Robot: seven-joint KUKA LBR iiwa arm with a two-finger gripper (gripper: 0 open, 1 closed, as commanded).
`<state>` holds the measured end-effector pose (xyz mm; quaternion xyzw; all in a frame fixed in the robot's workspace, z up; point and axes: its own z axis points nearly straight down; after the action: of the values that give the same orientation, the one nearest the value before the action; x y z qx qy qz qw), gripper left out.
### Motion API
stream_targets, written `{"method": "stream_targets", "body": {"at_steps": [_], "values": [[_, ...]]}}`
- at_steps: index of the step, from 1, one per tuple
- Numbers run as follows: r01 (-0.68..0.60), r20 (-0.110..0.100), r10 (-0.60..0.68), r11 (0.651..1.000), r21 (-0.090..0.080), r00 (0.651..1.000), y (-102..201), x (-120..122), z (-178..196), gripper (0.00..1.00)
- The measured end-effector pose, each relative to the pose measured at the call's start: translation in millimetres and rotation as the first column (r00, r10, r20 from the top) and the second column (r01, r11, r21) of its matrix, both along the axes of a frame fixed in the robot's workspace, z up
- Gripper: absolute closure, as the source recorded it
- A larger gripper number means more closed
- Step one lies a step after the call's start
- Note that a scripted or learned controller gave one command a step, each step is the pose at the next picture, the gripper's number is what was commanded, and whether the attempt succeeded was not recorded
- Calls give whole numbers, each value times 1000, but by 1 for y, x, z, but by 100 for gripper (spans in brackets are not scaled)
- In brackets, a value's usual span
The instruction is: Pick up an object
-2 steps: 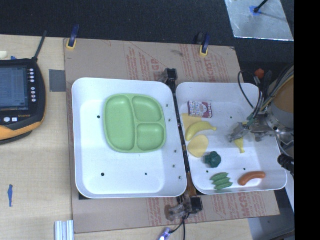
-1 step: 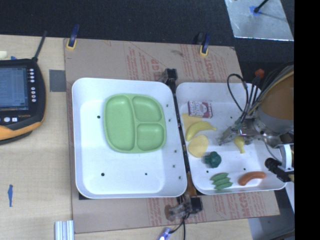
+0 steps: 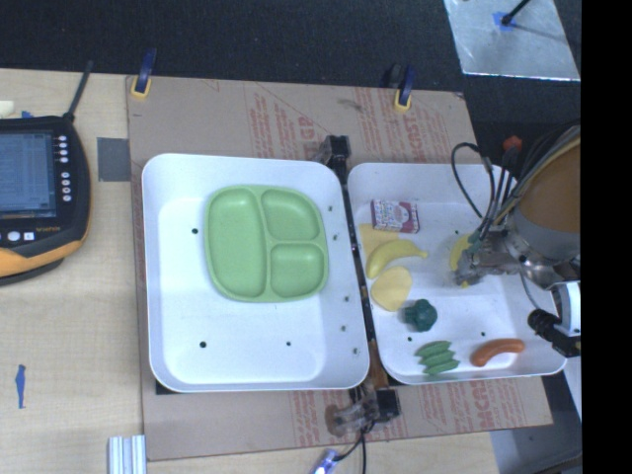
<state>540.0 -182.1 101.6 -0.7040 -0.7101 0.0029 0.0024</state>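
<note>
The right bin (image 3: 449,191) holds several small items. A pink and white packet (image 3: 395,215) lies near its back left, with a yellow banana (image 3: 393,255) and a pale yellow slice (image 3: 392,287) in front of it. Toward the front are a dark green broccoli piece (image 3: 422,314), a green pea pod (image 3: 435,355) and an orange sausage (image 3: 497,352). My gripper (image 3: 472,267) is low over the bin's right half, right beside a small yellow object (image 3: 458,255) that it partly hides. I cannot tell whether it touches that object.
The left bin (image 3: 178,334) carries a green divided plate (image 3: 265,242). A teach pendant (image 3: 35,200) lies on the bench at the far left. Black cables (image 3: 474,181) loop above the wrist over the right bin's back right corner.
</note>
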Motion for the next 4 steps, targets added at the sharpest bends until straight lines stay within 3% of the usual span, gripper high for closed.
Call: {"method": "stream_targets", "body": {"at_steps": [1, 2, 3, 4], "values": [[5, 7, -5, 1000, 1, 1000, -24, 45, 55, 100], [4, 7, -4, 1000, 0, 1000, -30, 117, 117, 100], [4, 6, -4, 1000, 0, 1000, -22, 116, 149, 100], [3, 5, -3, 1000, 0, 1000, -22, 116, 148, 0]]}}
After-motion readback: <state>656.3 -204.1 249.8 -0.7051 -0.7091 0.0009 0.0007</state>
